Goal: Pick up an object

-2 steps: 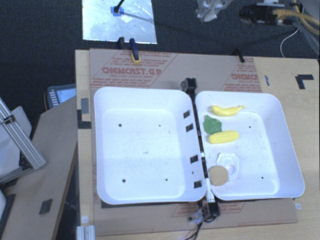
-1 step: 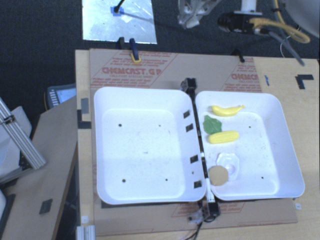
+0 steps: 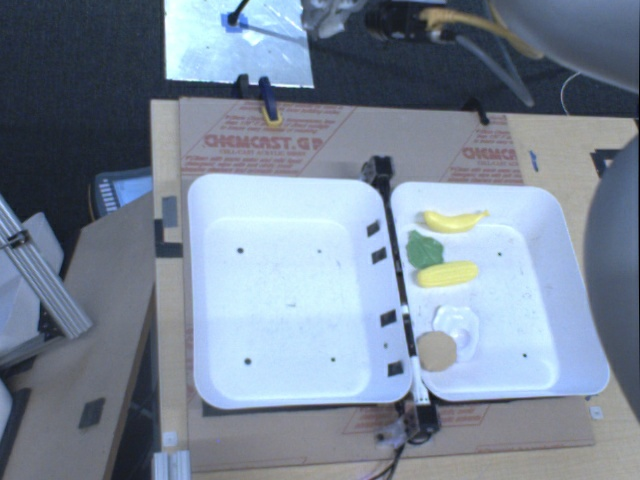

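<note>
A blurred grey mass of the arm (image 3: 612,258) is seen nearest the lens, along the right edge of the frame and again across the upper right corner. The gripper (image 3: 330,13) is located at the top centre of the frame, above the bench and well apart from both bins; whether it is wide or narrow cannot be told, and nothing is seen held in it. Two shallow white bins are set side by side on a brown board (image 3: 300,133) printed with red lettering. The left bin (image 3: 285,383) occupies the centre of the frame. The right bin (image 3: 560,298) holds the candidate objects, all gathered toward its left half. A yellow banana (image 3: 455,220) lies near the upper rim of that bin. A green leafy piece (image 3: 424,251) lies just below it, against the left wall. A yellow corn cob (image 3: 447,274) lies just beside the green piece, to its lower right. A clear, pale item (image 3: 456,324) is noted lower down, its outline hard to make out. A tan round disc (image 3: 436,350) is seen touching or overlapping it at the lower left, close to the divider between the bins. A shiny metal sheet (image 3: 238,28) lies on the dark floor at the upper left.
</note>
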Available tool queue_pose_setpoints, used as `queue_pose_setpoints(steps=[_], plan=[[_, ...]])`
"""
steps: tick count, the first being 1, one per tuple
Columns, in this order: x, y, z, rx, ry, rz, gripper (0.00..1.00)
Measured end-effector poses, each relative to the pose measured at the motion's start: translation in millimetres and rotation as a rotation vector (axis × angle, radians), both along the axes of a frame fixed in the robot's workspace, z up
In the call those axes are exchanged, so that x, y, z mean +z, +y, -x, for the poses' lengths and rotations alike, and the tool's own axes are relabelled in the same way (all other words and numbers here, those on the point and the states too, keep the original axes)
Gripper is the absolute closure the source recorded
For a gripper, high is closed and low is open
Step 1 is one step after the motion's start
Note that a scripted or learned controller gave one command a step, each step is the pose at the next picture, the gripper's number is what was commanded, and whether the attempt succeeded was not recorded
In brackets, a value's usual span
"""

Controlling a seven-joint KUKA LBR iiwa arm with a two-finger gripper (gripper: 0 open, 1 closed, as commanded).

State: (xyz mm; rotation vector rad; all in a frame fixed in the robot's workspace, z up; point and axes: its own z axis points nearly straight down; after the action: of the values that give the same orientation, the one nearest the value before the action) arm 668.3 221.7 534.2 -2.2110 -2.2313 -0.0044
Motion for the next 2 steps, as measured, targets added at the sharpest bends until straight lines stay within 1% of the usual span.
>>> queue_pose_setpoints(steps=[1, 2], plan=[[1, -3, 0, -0.005, 0.0, 0.001, 0.0], [13, -3, 0, -0.001, -0.003, 0.001, 1.0]])
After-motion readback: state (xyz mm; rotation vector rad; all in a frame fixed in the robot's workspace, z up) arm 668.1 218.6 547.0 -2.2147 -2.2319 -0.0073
